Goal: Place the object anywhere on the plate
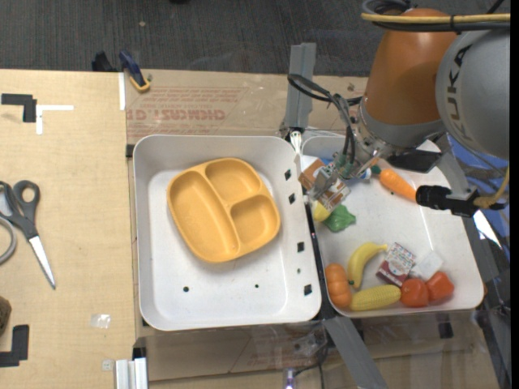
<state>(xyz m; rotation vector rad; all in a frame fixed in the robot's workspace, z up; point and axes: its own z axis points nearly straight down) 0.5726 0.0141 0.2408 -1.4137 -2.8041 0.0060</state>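
Hovering over the right bin's (454,298) left edge, the gripper (328,186) has a state I cannot tell. Toy food (365,275) lies in that bin; the plate (223,209) sits in the left bin (162,298).

Grey arm (486,87), orange band (405,63), black cables, KUKA lettering.

One fixed overhead camera looks down slantwise on both bins (146,241).
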